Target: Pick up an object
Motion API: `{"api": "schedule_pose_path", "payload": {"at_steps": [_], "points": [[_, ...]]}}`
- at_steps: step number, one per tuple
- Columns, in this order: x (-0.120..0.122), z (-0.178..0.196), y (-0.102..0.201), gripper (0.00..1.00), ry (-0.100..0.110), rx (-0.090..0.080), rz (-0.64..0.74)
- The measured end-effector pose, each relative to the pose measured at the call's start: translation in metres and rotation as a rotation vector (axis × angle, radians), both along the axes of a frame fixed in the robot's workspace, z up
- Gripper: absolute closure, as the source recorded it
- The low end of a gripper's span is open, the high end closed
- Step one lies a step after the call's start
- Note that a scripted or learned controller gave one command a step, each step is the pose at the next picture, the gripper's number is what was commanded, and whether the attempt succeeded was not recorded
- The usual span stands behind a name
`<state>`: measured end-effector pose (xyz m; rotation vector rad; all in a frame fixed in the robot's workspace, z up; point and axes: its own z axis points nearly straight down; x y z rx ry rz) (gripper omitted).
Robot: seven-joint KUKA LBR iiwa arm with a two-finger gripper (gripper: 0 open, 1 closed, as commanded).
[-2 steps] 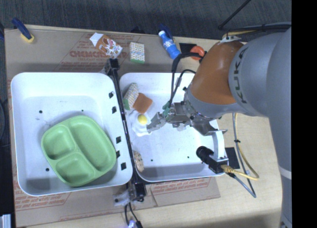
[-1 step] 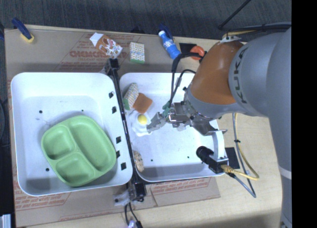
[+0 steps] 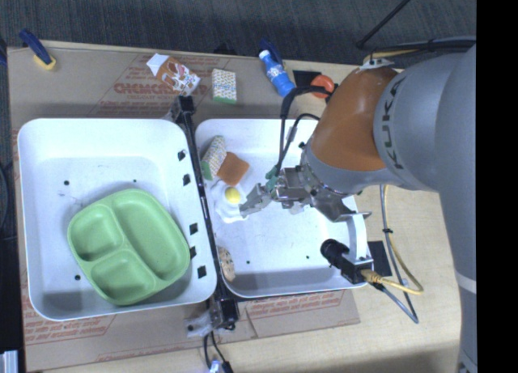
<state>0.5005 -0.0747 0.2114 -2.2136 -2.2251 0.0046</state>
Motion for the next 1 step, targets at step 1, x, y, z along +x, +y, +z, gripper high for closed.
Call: {"api": "schedule_pose_path", "payload": {"at_steps": [1], "points": [[0.0,0.0,0.0,0.0,0.0,0.0,0.0]]}}
